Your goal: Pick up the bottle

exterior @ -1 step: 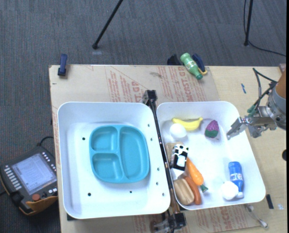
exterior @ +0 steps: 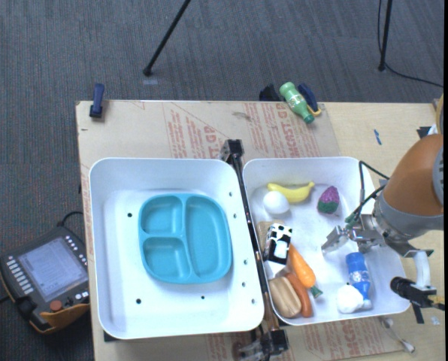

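Two white bins on bench; right bin point(exterior: 337, 164) has the arm point(exterior: 416, 190) reaching in. Gripper point(exterior: 349, 237) spread open, gripping nothing. Blue bottle point(exterior: 358, 275) lies flat just below fingertips, v. close, w/ white ball point(exterior: 349, 299) touching its far end.

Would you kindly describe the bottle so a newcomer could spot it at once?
Look in the right bin, near its right front corner, just below the gripper. The bottle lies there beside a white ball. It alone is blue with a white label.
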